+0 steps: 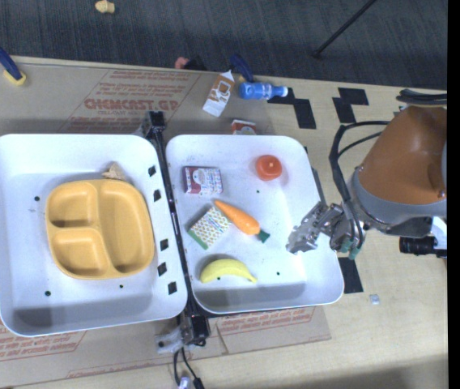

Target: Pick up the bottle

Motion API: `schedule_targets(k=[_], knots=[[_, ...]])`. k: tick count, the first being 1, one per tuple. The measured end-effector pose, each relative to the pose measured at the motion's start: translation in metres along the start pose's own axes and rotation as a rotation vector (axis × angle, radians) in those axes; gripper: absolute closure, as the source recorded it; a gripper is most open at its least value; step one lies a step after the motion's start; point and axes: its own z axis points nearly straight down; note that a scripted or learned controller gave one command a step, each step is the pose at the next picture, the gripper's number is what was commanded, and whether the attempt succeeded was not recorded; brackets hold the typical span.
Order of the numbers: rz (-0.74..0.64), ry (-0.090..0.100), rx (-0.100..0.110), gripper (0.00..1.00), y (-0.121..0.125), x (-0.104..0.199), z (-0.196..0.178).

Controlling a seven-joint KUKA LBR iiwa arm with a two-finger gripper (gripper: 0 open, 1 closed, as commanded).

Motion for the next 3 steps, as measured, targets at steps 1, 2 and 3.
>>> schedule_targets(k=[1, 2, 3], knots=[[-0.015, 0.002, 0.000, 1.00, 0.051, 0.033, 0.017], [-0.191, 0.003, 0.000, 1.00, 0.073, 0.049, 0.025], [-0.619, -0.001, 0.000, 1.00, 0.045, 0.030, -0.030]])
